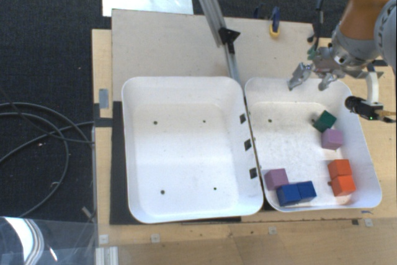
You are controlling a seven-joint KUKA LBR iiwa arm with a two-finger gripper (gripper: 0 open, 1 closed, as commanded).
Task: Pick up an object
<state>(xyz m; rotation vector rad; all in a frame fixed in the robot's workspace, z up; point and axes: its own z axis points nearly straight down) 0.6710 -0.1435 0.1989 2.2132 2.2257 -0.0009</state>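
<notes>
In the right bin lie several blocks: a dark green one, a light purple one just below it, two orange ones near the right wall, a purple one and a blue one at the front. My gripper hangs over the bin's far edge, up and left of the green block. Its two fingers are spread apart, with nothing between them.
The left bin sits beside the right one. A slanted grey pole with a black clamp crosses the board behind the bins. Cables lie on the dark floor at left. A blue-and-yellow clamp stands at the board's back.
</notes>
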